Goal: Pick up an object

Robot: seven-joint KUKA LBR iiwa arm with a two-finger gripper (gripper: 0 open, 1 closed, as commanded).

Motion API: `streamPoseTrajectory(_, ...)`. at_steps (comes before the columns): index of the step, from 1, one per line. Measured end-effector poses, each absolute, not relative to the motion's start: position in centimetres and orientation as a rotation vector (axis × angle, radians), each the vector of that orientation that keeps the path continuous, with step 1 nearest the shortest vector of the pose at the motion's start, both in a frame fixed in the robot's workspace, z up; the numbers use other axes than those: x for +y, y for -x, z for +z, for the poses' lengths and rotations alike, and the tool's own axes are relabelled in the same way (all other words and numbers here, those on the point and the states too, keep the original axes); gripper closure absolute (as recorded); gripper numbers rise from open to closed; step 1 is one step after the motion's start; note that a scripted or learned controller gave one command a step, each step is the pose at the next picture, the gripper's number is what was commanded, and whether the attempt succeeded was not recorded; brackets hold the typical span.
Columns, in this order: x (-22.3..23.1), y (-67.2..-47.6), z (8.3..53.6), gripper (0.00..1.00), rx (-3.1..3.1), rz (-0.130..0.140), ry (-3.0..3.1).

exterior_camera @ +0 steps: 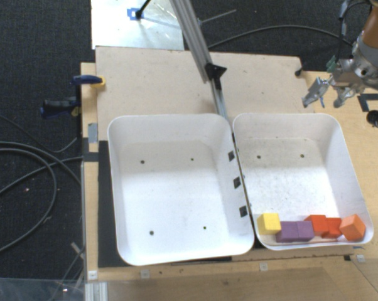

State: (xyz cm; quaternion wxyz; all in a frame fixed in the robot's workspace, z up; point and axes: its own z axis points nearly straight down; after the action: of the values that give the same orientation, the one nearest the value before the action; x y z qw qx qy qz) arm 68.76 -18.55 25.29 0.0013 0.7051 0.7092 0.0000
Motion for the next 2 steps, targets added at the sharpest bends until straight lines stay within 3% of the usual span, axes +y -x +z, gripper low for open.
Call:
streamPoseTrajectory(1, -18.9, -64.3, 14.1, 0.0, 2.226, -0.006, -2.225)
streamPoseTrajectory(2, -10.7, -56.1, 8.7, 0.0, 2.236, -0.005, -2.221)
